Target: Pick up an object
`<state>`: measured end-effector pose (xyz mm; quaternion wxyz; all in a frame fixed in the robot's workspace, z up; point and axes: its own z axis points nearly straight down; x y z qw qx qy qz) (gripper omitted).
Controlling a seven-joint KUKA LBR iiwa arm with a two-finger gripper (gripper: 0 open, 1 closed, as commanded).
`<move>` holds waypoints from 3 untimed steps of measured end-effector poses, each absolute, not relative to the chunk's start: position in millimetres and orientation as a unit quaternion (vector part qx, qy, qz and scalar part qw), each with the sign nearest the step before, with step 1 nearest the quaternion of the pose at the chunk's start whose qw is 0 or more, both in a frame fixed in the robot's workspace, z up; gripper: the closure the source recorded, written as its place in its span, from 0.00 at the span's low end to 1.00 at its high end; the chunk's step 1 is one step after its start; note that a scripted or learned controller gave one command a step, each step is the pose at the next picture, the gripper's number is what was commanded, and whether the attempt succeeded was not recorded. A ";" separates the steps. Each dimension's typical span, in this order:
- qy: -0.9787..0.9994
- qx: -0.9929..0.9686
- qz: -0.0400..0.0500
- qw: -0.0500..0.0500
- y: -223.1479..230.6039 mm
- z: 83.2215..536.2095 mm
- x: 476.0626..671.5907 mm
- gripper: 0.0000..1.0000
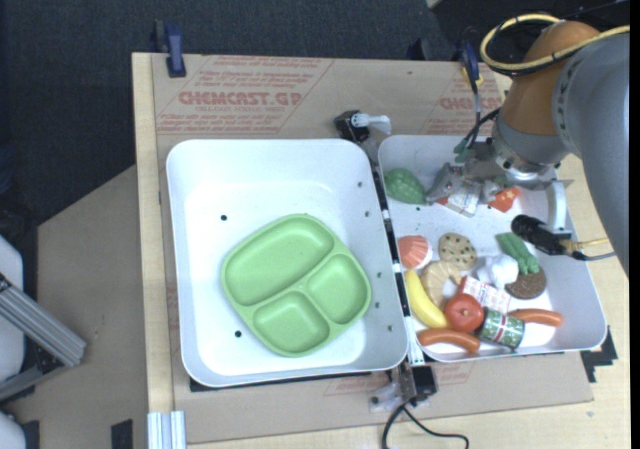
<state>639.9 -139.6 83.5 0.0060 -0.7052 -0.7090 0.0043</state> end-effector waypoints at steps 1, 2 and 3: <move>-0.708 -0.706 0.004 0.004 -139.5 93.5 638.2 1.00; -0.705 -0.709 0.000 -0.005 -212.3 161.1 610.2 1.00; -0.707 -0.707 0.000 -0.002 -206.7 156.4 611.1 0.00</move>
